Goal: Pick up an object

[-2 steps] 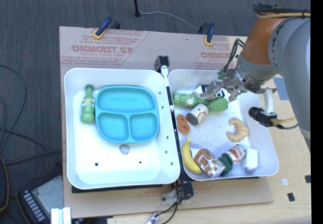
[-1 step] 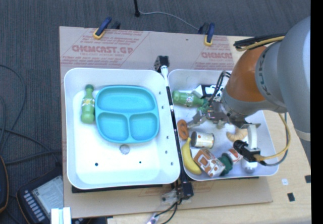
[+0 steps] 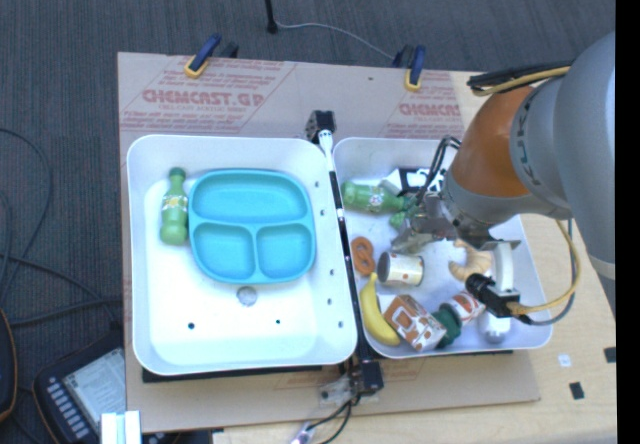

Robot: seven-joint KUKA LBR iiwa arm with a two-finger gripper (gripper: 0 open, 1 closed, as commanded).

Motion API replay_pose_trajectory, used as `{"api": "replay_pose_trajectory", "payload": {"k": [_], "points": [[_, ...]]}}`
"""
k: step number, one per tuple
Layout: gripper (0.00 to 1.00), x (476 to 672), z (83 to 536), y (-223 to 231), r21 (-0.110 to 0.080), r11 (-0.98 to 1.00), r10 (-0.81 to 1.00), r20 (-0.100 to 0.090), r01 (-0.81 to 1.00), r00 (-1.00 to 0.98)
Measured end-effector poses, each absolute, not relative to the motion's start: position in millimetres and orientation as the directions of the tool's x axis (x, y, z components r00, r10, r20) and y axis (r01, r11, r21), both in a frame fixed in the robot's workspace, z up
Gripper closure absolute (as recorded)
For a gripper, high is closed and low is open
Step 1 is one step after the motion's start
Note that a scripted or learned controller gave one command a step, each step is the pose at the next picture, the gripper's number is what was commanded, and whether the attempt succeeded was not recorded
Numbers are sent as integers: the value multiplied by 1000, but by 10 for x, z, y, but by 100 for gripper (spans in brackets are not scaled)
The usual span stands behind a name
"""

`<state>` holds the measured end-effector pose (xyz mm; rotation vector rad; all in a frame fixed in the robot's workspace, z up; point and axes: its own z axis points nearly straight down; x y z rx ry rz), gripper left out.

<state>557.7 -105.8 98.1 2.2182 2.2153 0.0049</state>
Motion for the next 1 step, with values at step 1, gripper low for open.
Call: {"api": "replay_pose_trajectory", "payload": {"k": [1], "points": [[0,5576,979,-1056,7,-1,1000,-2,1000,1]]}}
